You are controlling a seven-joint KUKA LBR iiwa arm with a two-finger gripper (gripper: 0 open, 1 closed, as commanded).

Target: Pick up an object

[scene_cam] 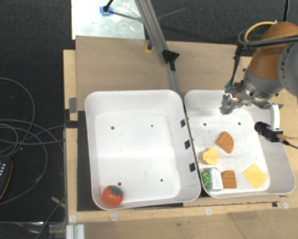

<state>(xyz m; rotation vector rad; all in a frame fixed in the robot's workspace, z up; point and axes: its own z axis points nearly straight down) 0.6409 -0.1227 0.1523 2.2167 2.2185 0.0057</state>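
Gripper (227, 106) over right bin (283, 168), far end.
I can't tell its finger state; waffle piece (225, 142) lies apart, nearer the camera.

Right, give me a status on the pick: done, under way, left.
Done: nothing looks picked; the waffle piece, yellow cheese slice and tomato all lie in the bins. Under way: the gripper sits over the right bin's far end, nothing visibly between its fingers. Left: descend, grasp, lift.
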